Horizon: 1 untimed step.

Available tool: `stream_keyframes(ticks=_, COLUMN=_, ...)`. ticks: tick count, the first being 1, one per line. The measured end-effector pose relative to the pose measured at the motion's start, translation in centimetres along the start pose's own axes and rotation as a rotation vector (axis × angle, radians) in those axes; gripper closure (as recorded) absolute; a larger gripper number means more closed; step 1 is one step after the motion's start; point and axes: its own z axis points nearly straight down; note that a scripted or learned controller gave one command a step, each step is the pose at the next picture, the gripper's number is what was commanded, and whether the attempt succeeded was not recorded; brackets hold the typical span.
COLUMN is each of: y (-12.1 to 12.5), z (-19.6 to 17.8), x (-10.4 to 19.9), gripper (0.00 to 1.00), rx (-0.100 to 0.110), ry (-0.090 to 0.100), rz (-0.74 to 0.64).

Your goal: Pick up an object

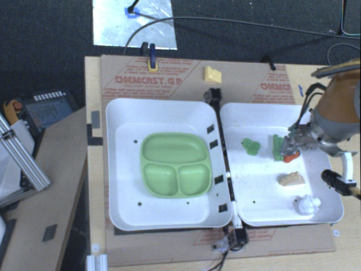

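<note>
The right bin (248, 208) holds a small green broccoli-like piece (251, 147), a long green piece (277, 145) with a red-orange piece (292, 158) beside it, a tan bread-like lump (291, 179) and a white crumpled object (306, 205). My gripper (289, 149) reaches in from the right and is down at the long green piece and the red-orange piece, touching or nearly touching them. The fingers' state is hidden by the wrist body.
A green three-compartment plate (174, 164) lies in the left bin (121, 151). A black divider strip (221, 157) runs between the bins. A yellow block (212, 74) and a blue-yellow clamp (152, 56) sit on the cardboard behind.
</note>
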Motion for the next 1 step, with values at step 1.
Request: stream_keyframes(ticks=1, y=0.83, z=-4.79, x=-0.61, gripper=1.00, rx=-0.003, ry=-0.001, rz=-0.002)
